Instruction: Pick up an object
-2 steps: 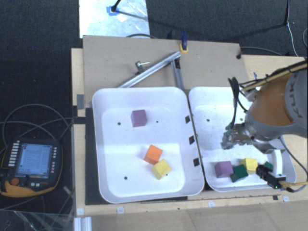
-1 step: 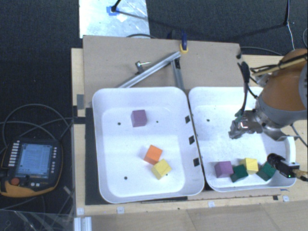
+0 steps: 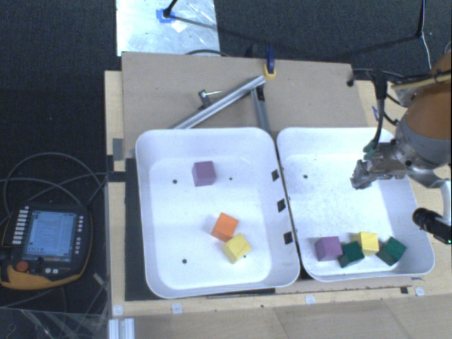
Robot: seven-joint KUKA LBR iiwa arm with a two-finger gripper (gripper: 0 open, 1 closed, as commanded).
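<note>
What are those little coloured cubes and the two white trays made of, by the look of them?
The cubes, such as the orange cube and the purple cube, look like painted wood or foam: flat, matt colours, crisp edges, no shine. The left tray and right tray look like moulded plastic: smooth, slightly glossy white with rounded corners. Hard to be sure from here.

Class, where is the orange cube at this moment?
The orange cube lies in the left bin, toward its front, touching the yellow cube just below it, with the purple cube further back.
</note>
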